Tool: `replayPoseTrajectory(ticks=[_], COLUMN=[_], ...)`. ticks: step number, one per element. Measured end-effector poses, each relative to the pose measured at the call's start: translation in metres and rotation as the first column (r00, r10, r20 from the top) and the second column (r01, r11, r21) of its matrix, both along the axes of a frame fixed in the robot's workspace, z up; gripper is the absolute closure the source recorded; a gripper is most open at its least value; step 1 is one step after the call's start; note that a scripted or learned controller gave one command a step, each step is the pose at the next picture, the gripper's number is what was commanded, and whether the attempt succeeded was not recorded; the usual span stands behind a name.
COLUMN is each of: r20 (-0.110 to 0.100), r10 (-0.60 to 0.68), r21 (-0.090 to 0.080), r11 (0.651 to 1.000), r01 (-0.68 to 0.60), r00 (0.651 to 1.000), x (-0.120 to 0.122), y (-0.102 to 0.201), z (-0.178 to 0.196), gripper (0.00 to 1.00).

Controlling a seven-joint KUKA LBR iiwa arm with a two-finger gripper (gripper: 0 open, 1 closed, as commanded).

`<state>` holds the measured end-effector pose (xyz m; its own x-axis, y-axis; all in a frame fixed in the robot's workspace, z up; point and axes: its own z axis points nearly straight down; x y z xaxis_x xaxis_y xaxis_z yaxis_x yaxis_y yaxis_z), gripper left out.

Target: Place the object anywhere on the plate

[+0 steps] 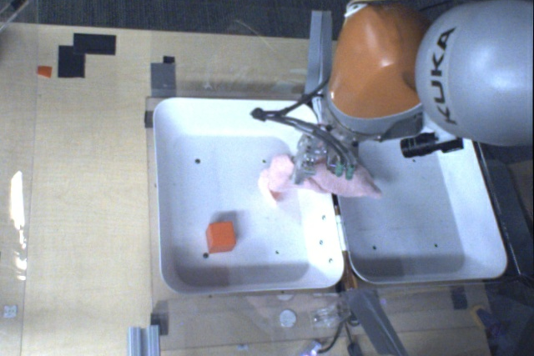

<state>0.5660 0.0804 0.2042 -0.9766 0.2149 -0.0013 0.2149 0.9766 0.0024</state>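
Observation:
A small orange cube (221, 237) lies on the floor of the left bin (179, 179), towards its front left. A pink plate (279, 177) sits at that bin's right side and reaches across the divider into the right bin; its middle is hidden. My gripper (324, 159) hangs right over the plate's middle, under the orange-banded wrist. The cube is well apart from the gripper, down and to its left.
The right bin (434, 246) lies under the arm, whose grey and orange body (417, 62) covers its back part. Black cables (279, 117) loop out from the wrist over the left bin. Black markers (83, 52) sit on the wooden bench at far left.

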Motion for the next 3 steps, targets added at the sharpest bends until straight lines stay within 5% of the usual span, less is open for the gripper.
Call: replayPoseTrajectory(ticks=[1,2,3], r20=[0.0,0.003,0.003], r10=[0.213,0.217,0.216], r21=[0.0,0.0,0.0], r11=[0.977,0.976,0.976], r01=[-0.213,-0.217,-0.216], r00=[0.977,0.976,0.976], x=[-0.034,-0.059,-0.059], y=[0.039,0.079,0.079], z=[-0.001,0.016,0.016], gripper=[1.0,1.0,0.0])
